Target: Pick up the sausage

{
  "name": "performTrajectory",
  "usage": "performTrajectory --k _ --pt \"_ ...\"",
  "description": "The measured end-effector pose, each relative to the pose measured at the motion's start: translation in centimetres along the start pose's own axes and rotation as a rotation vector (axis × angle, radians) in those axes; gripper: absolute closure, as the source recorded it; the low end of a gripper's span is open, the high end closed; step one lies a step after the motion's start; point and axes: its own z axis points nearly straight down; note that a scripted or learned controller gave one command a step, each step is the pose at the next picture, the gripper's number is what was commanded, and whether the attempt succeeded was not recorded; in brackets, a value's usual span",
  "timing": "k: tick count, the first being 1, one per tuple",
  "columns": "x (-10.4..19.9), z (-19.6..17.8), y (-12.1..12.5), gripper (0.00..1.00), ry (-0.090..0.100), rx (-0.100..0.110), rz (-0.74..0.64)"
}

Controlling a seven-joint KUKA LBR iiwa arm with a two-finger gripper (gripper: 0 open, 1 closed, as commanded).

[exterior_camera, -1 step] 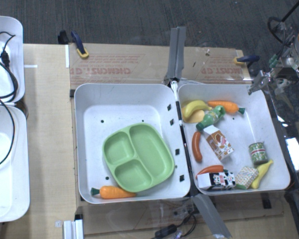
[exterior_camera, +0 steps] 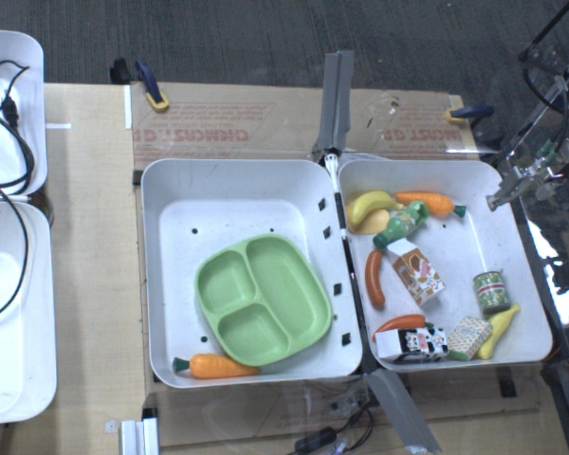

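Observation:
The sausage [exterior_camera: 374,279], a short reddish-orange link, lies lengthwise near the left wall of the right bin [exterior_camera: 522,254]. It rests just left of a small carton [exterior_camera: 418,273]. My gripper [exterior_camera: 518,186] hovers at the bin's upper right rim, far to the right of the sausage and apart from every object. It is partly lost against the dark background.
The right bin also holds a banana [exterior_camera: 368,208], a carrot [exterior_camera: 427,202], a green bottle [exterior_camera: 401,223], a can [exterior_camera: 492,291], a second reddish piece [exterior_camera: 399,323] and several small items along the front wall. A green divided plate [exterior_camera: 264,300] and a carrot [exterior_camera: 216,367] lie in the left bin.

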Motion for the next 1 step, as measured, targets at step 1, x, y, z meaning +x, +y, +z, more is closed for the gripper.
performTrajectory --k 1 --pt "5.79 7.5 -7.19 0.0 0.002 0.002 0.038"
